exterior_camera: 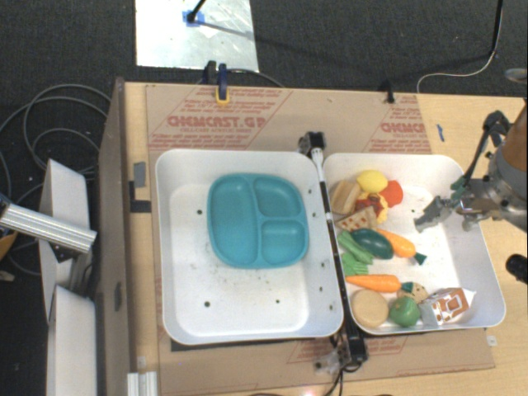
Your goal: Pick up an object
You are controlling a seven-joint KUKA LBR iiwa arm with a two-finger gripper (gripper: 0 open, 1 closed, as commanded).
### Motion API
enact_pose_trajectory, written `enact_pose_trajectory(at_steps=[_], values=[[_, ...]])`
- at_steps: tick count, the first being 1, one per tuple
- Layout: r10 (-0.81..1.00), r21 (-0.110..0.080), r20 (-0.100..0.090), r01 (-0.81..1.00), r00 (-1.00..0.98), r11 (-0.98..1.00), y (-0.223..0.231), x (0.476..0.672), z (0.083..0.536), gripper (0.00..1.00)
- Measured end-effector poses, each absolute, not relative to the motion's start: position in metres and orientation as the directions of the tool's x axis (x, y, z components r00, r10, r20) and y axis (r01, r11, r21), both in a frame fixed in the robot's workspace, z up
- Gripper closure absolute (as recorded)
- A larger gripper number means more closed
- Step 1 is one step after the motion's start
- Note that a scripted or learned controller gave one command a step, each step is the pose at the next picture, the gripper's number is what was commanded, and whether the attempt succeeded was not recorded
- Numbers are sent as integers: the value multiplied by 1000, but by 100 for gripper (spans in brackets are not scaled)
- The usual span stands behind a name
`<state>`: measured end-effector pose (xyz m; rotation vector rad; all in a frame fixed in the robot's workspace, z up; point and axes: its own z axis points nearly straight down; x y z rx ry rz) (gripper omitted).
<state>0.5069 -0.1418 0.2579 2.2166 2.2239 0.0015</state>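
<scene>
Dark carpet floor (pixel 58 40) with looping black cables (pixel 37 130), a shiny metal sheet (pixel 198 23) above the bench

You have the gripper (pixel 432 214) over the right bin (pixel 478 258), near the carrots (pixel 398 243); toy food crowds that bin's left side. Teal divided plate (pixel 256 220) lies in the left bin (pixel 186 304).

"CHEMCAST GP" is printed in red letters on the brown paper sheet (pixel 247 114) at 12 o'clock. It is printed again, partly hidden, toward 2 o'clock.
</scene>
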Motion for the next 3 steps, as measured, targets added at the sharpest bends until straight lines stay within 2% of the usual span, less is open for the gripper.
enact_pose_trajectory(at_steps=[1, 2, 3], values=[[1000, -11, 2, 1000, 1, -1, -165, 498, 120, 0], [1000, 5, -2, 1000, -5, 5, -175, 547, 112, 0], [1000, -1, 2, 1000, -4, 5, -146, 527, 86, 0]])
